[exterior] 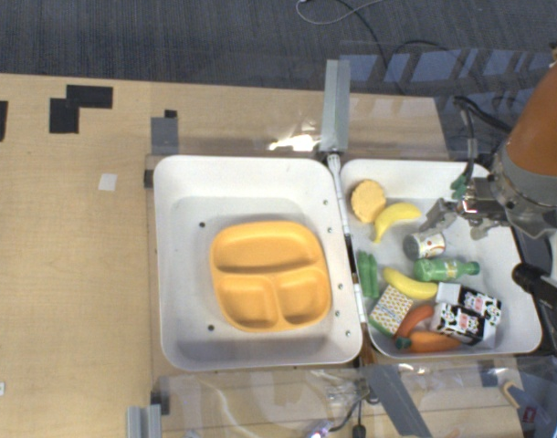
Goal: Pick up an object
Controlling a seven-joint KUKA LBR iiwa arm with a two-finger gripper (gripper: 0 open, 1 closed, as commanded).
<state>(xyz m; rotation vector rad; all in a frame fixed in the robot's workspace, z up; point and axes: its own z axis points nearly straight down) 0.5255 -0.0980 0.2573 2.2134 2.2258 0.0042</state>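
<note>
Jaws [463, 215] spread wide over the right bin [532, 336], gripping nothing, just right of the small can [426, 244]. Green bottle [445, 269] and bananas [394, 217] sit below and left; yellow tray [265, 275] lies far left.

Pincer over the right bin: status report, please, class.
Pincer low over right bin, nothing between its fingers. Silver can just beside it. Bananas and green bottle crowd close.
</note>
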